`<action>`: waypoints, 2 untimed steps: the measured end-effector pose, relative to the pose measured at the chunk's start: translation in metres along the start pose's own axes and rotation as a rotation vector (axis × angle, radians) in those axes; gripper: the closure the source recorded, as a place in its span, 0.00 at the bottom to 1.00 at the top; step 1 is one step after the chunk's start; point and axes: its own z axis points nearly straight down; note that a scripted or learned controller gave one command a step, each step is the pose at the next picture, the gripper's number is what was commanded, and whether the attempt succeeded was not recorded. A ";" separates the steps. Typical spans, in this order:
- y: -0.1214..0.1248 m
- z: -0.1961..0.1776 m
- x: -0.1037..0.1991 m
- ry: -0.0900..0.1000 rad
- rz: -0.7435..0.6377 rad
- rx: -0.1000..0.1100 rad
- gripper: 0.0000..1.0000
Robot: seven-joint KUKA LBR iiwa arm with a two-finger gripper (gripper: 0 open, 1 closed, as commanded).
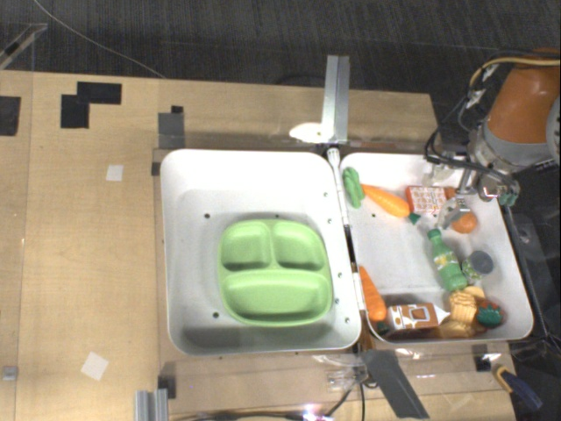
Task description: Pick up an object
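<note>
My gripper (457,207) hangs low over the far right part of the right bin (519,279), below the arm's orange band (524,103). It is just right of a small red patterned box (427,200) and right above a small orange ball (465,224). Whether it touches either one cannot be made out. Near them lie an orange carrot (387,201), a green pod-like piece (351,185), a green bottle (447,262) and a grey disc (480,261).
Along the right bin's near wall lie a second carrot (372,295), a brown carton (412,317), a tan toy (464,309) and a red-green piece (490,316). The left bin (180,235) holds a green divided plate (274,270). A metal post (336,95) stands behind the bins.
</note>
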 end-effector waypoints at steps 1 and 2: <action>0.014 0.005 0.021 -0.030 -0.060 0.010 0.00; 0.050 0.004 0.071 -0.035 -0.003 0.008 0.00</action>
